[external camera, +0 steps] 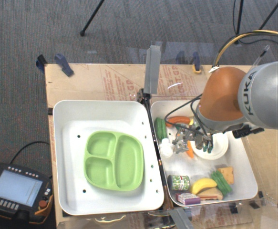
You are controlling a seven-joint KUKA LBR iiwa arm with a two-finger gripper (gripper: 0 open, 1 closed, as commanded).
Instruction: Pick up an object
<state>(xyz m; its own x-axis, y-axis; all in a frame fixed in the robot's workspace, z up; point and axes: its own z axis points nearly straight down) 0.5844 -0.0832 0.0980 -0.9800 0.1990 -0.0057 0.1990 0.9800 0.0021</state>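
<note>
Reaching in from the right, the arm hung over the right bin, its orange band sitting above the bin's back half. Pincer was low inside that bin, near the middle of the back half, right at a small white plate. Fingers were buried in clutter and the wrist hardware, so I could not tell whether they were spread or pressed together, or whether anything was between them.

Right bin contents, toward the back edge: a green cucumber lay along the left wall, an orange-red piece lay just behind the pincer, and a small white item lay beside the cucumber's front end. An orange sliver showed just below the pincer, touching or overlapping the plate rim; which, I could not tell.

Toward the front edge: a green-labelled can on its side, a banana just right of it, a purple-and-white box at the front wall, a sandwich-like piece under the banana, green beans, and a tan cracker or toast block.

Left bin held a green divided tray, three compartments, sitting flat near its centre. Both bins sat side by side on the cardboard-topped surface.
</note>
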